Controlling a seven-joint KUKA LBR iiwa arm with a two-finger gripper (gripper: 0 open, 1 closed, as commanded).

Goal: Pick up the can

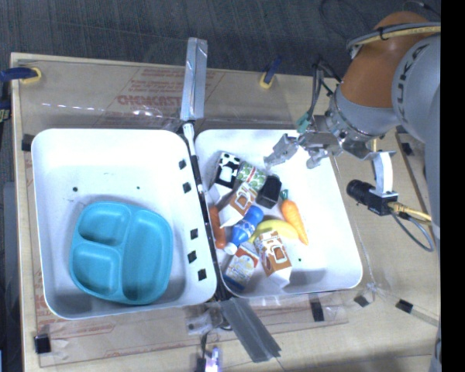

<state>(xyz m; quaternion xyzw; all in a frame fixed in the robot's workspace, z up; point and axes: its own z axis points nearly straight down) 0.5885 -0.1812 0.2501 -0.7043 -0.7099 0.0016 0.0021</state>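
Approach step: my gripper point(298, 149) hovers over the right bin point(333, 208), fingers spread and holding nothing; the can point(250, 178) lies just left below, needing descent astride it.

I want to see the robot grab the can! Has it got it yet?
Not yet. Nothing looks picked up: the gripper is open, with nothing between its fingers, near the top of the right bin. The objects sit piled in that bin, including a carrot; I can't tell for sure which is the can. Reaching down, grabbing and lifting are all left.
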